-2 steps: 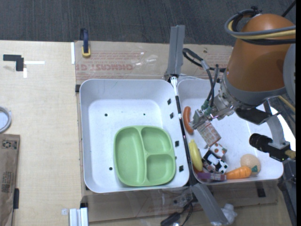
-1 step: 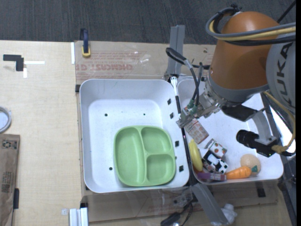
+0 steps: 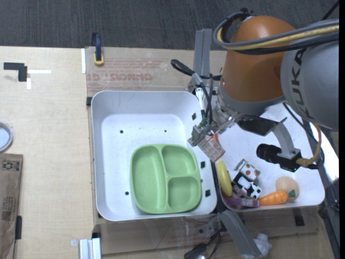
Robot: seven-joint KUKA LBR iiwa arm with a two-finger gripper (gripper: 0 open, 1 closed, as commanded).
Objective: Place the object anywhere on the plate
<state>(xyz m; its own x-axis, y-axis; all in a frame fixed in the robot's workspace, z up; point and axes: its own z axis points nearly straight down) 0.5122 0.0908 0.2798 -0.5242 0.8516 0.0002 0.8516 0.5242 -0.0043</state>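
Orange band (image 3: 253, 63): nearest the lens; it and the grey arm cover the far part of the right bin (image 3: 304, 139) and blur at the picture's edge.
Hidden: cables and brackets crowd the wrist, so the upper parts of the fingers are hard to trace.
Gripper (image 3: 202, 135): pointed down over the wall where the two bins meet.
Fingers: nearly closed, pinching the top edge of a small packet (image 3: 214, 148).
Packet: the task's thing; red and white, tilted, hanging just below and right of the fingers; its print is too small to read. It is off the plate.
Plate (image 3: 136, 172): green, three compartments, below and left of the fingers in the left bin (image 3: 98, 144), near but not touching the packet.
Banana (image 3: 223, 178): yellow, below and just right of the fingers, along the right bin's near wall.
Toy pile: a black-and-white cow (image 3: 247, 187) and a spotted white block (image 3: 249, 171) farther right of the fingers; a purple piece under them is mostly hidden.
Carrot (image 3: 272, 197): orange, well to the right of the fingers, beside a pale round fruit (image 3: 287, 185).
Tabletop (image 3: 43, 117): far left of the fingers; a tape roll (image 3: 4, 138) there is cut by the frame.
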